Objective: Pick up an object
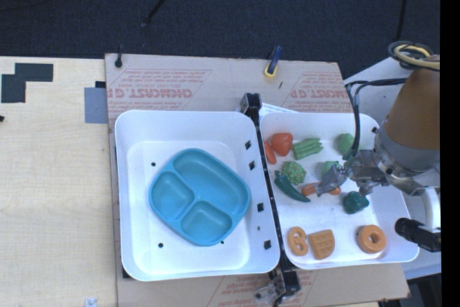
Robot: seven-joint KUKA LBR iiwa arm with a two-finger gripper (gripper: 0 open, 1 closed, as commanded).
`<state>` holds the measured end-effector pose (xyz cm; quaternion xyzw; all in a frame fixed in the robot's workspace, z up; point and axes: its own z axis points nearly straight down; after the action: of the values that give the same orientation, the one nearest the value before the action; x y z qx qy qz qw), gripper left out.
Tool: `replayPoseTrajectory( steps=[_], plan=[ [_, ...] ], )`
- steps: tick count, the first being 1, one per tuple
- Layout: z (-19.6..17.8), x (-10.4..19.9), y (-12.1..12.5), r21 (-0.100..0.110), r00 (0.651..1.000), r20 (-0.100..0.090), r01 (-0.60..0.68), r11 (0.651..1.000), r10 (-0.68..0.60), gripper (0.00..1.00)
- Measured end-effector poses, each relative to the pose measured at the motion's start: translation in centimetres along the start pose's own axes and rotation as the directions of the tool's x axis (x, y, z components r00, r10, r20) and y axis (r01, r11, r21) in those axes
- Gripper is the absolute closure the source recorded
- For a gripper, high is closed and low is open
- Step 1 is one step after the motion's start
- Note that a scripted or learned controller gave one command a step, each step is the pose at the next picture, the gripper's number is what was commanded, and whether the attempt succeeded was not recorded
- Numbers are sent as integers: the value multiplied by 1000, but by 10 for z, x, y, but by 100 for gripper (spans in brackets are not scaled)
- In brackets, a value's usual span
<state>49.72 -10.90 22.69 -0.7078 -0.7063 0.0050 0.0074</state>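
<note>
The arm (417,118) is cut off by the right edge of the frame. Its wrist covers part of the right bin (327,261) at centre right. The gripper (332,182) is small and dark; finger position cannot be determined. A small orange piece (310,190) beneath it is partly hidden. Cables at the upper left run out of frame.
</note>
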Motion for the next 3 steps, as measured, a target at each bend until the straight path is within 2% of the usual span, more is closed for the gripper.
replayPoseTrajectory(
  steps=[1,3],
  plan=[
    [-6,0,2,-12,1000,1,2,1000,-2,0],
    [120,7,1,-7,1000,1,3,1000,-3,0]
  ],
)
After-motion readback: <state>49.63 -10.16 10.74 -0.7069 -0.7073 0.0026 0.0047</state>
